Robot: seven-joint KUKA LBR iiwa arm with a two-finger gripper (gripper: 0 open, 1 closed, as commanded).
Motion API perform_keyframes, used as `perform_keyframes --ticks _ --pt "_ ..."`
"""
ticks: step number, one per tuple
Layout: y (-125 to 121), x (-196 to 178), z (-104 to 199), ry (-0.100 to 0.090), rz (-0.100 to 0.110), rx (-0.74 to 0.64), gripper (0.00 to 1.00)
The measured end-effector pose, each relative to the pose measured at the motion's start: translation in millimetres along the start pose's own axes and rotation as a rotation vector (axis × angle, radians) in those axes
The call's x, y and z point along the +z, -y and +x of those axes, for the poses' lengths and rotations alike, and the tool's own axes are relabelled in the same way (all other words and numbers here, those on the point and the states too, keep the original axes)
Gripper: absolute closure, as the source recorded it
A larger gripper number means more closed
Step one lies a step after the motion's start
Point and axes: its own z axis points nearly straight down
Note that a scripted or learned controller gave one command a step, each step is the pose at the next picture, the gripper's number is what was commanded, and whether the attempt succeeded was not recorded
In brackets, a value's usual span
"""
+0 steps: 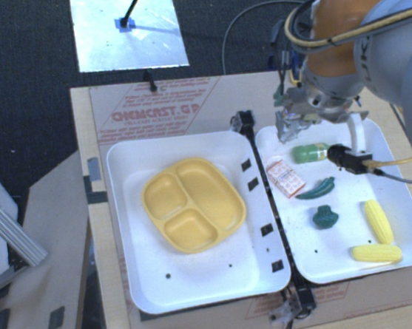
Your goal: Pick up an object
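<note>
Pale wooden surface (55, 197) against dark carpet, with a shiny metal sheet (127, 28) lying beyond it and a clear sheet printed in red letters (155, 103) under two white bins. Seen from above at a slant: left bin (205, 275) carrying a yellow divided plate (193, 204), three compartments, tilted a little off square. Black strip (264, 190) running down the seam between the bins. Right bin (349, 238) holding the loose pieces. Grey arm (392, 40) with its orange band reaching in from the right, hand (290, 124) low over the far left corner of the right bin; cannot tell whether wide or narrow, nothing visibly held. Black fitting with a yellow cable (348, 159) hanging from the arm and covering the right end of the green bottle (309, 153). Green bottle just below the hand, lying on its side, long axis across the bin from left to right, pale green and smooth. Just beside it, toward the seam, a red-and-white packet (285, 178), flat, long axis slanting down to the right. Near that, a dark green chili (317, 189), curved, tip pointing up to the right. Further forward a small dark green lump (325, 217). Yellow corn cob (378, 221) lying nearly front to back; second yellow piece (376, 253) crosswise by the near rim, well apart from the hand.
</note>
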Motion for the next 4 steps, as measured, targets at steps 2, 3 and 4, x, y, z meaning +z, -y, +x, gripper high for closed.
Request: perform_keyframes --ticks 2,3,4 --pt "8.8 2.8 105.8 -0.002 0.001 -0.003 1.0" --pt "-2.9 3.4 132.9 -0.001 -0.001 0.0 1.0" --pt "-2.3 4.1 132.0 0.0 0.001 0.001 0.0"
